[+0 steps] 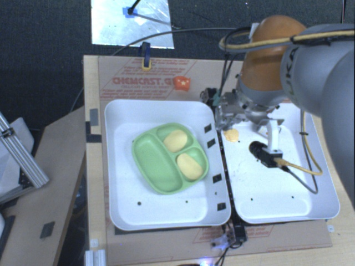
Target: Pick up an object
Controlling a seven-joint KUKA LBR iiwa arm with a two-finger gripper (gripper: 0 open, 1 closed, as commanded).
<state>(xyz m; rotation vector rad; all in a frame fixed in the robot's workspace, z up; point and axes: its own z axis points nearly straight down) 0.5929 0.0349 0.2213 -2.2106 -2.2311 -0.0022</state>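
Camera view, from above the bench: reaching in from the right, gripper (224, 115) set low over the far left corner of the right bin (277, 198), hard by the wall shared with the left bin (125, 204). Apparently placed there for the small yellow-orange piece (231, 134), lying loose on the white floor just beside the gripper, on its nearer side. Not seen held. Open or closed: cannot tell, hidden under the wrist. Rounded, flattish, pale orange, too small to name further. In the left bin, well apart: green divided plate (155, 165), with two yellow lumps (176, 140), one to each small compartment, separated by the ridge.
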